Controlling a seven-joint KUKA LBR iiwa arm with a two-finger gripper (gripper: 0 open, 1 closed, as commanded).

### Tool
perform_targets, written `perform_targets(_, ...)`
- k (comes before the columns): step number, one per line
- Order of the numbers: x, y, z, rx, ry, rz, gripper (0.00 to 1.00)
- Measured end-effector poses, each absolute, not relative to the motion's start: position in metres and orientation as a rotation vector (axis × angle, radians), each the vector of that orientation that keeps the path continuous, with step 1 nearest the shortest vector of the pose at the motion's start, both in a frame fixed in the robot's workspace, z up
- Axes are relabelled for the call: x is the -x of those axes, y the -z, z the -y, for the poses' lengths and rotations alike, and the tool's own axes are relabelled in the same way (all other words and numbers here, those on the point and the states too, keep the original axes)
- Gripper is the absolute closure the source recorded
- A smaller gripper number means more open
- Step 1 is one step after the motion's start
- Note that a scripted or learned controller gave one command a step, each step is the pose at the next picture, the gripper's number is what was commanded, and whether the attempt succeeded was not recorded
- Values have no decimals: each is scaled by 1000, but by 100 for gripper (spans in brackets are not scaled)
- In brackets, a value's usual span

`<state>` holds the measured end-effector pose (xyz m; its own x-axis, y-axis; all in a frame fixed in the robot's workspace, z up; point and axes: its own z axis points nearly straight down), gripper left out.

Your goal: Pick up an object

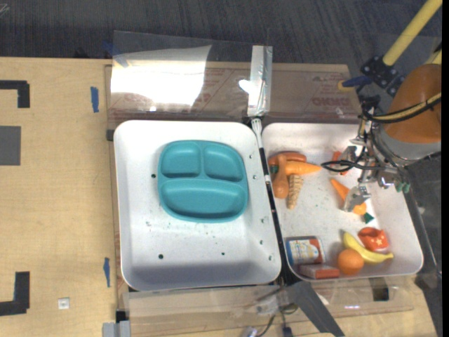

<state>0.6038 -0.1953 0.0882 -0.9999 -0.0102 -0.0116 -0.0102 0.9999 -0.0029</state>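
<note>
Two shallow white bins sit side by side on the bench; the left bin bears a teal divided plate lying flat near its middle; the right bin holds a scatter of toy food. At that bin's left wall lie an orange carrot and, touching it from below, a tan ridged cone, with another orange-brown piece just beside them; along the near edge stand a small labelled can, an orange, a yellow banana and a red piece resting on the banana. The arm reaches in from the right, and its gripper hangs over the bin's middle right, low above a small orange wedge; whether the jaws are spread or closed I cannot tell, since cables and wrist hardware hide them; nothing is plainly seen between them.
</note>
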Motion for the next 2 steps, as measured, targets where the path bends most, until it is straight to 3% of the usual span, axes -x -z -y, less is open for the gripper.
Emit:
perform_targets(1, -608, -103, 194, 19, 10, -3115, 100)
perform_targets(2, -670, -88, 155, 134, 0, -3128, 100)
